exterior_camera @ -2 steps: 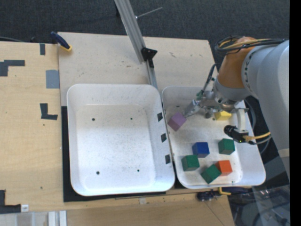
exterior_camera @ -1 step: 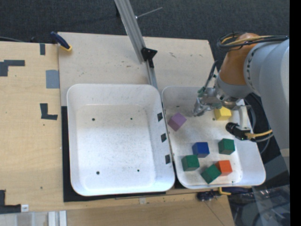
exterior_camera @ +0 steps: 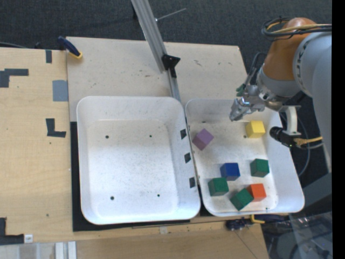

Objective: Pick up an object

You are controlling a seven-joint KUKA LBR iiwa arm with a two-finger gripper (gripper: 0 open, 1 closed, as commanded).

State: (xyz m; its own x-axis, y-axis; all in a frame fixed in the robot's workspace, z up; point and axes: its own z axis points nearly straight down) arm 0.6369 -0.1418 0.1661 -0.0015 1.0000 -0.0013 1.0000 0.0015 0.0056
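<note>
A pale wooden bench (exterior_camera: 129,69) carries two white bins. In the right bin (exterior_camera: 285,190) lie coloured blocks. The tool (exterior_camera: 239,111) hangs over its far end, just beside the yellow block (exterior_camera: 255,128); its grip state cannot be told.

Even, diffuse overhead light; shadows are soft and short. The white bins (exterior_camera: 132,108) look bright, nearly washed out (speckled with grain). Focus is slightly soft throughout; the dark floor (exterior_camera: 81,9) appears noisy.

7 small blocks lie loose in the right bin (exterior_camera: 280,196), the yellow block (exterior_camera: 255,128) farthest back.
</note>
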